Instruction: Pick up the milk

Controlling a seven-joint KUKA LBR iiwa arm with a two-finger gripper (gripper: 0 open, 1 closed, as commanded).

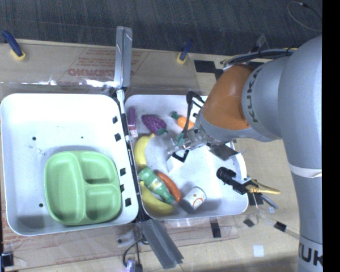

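The milk (195,198), a small white carton, lies at the lower edge of the right bin (236,206), beside a banana (153,204). The pincer (181,146) hangs mid-frame over that bin, well apart from it; whether it is spread or pressed together, I cannot tell.

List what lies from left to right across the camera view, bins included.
Left bin → green divided tray → upper banana → grapes → carrot → small white carton → orange band on the arm. The green bottle, lower banana and gripper overlap others, so they are left out.
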